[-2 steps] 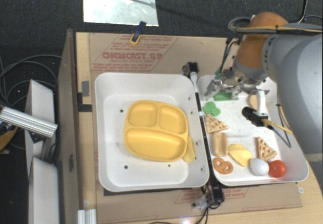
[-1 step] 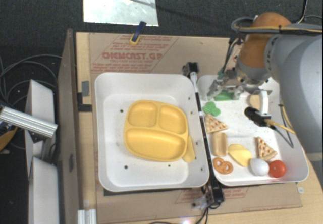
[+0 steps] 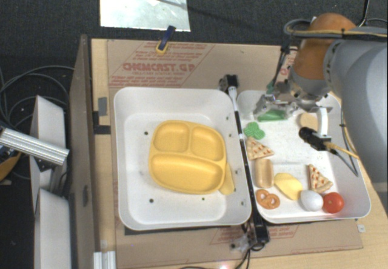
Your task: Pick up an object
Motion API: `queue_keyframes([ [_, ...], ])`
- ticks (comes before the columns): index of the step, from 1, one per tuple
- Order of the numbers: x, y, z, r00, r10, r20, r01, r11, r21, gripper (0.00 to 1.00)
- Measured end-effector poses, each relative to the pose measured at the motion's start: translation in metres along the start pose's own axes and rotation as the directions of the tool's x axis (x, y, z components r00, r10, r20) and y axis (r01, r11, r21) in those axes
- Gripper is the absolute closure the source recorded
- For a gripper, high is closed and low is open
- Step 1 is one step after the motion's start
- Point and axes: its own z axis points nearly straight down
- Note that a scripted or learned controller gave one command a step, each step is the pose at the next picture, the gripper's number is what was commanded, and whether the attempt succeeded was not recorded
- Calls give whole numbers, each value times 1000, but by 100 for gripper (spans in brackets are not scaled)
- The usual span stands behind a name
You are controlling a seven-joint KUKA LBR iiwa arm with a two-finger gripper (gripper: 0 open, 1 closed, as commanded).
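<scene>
- Up at the right bin's (image 3: 364, 198) far edge, the end effector (image 3: 274, 104) sits low over a green piece (image 3: 272, 114), touching or just above it.
- Can't tell its grip state.
- Green leafy toy (image 3: 254, 131) lies just nearer, toward the bin's left wall.

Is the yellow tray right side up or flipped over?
Right side up: the yellow tray in the left bin shows three hollow compartments facing up.

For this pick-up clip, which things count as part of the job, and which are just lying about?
Job: gripper; green piece under it; pizza slice; pretzel; white egg; tomato; right bin.
Lying about: yellow divided plate; left bin; cardboard sheet.
</scene>
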Motion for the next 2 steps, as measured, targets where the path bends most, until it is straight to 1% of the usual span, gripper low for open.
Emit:
queue_keyframes([
  [1, 5, 0, 6, 1000, -3, 1, 3, 1000, -1, 0],
  [2, 5, 2, -7, 1000, -4, 0, 4, 1000, -6, 100],
])
